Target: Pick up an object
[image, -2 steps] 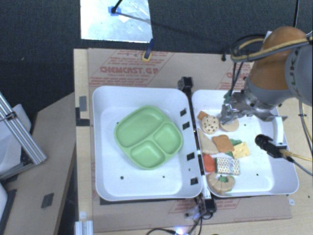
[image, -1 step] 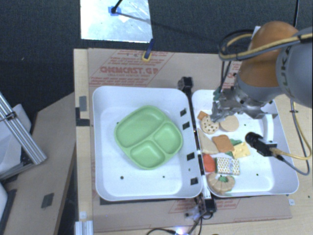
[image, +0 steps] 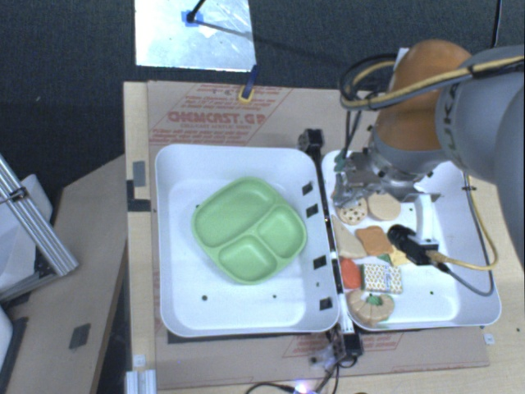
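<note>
The grey KUKA arm with its orange band above the wrist [image: 426, 89] reaches in from the right edge of the view and bends downward. Its two-finger metal gripper [image: 349, 189] points down at the left end of the arm, its fingers too blurred to read.
</note>
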`<state>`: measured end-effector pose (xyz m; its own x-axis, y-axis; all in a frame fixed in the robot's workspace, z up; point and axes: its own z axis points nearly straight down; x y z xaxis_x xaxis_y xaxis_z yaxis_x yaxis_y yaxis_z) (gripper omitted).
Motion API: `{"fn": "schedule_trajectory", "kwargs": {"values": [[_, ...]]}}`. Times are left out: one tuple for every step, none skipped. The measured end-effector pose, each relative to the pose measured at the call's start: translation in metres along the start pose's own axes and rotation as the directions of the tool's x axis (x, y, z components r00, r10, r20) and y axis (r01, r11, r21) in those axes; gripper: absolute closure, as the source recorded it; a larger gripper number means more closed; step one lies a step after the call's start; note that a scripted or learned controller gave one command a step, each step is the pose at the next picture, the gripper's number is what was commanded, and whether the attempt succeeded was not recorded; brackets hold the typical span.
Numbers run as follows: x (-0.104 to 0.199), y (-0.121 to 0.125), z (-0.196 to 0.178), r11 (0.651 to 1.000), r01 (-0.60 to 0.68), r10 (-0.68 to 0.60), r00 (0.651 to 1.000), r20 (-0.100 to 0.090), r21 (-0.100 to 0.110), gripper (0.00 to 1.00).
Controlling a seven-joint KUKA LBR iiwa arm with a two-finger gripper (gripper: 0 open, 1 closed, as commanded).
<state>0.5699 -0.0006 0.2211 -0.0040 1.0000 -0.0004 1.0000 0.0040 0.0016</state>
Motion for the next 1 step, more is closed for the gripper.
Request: {"fn": "schedule_trajectory", "kwargs": {"values": [[0.0103, -0.0064, -0.0088, 1.0, 0.003, -0.003, 1.0, -0.001, 0.001, 1.0]]}}
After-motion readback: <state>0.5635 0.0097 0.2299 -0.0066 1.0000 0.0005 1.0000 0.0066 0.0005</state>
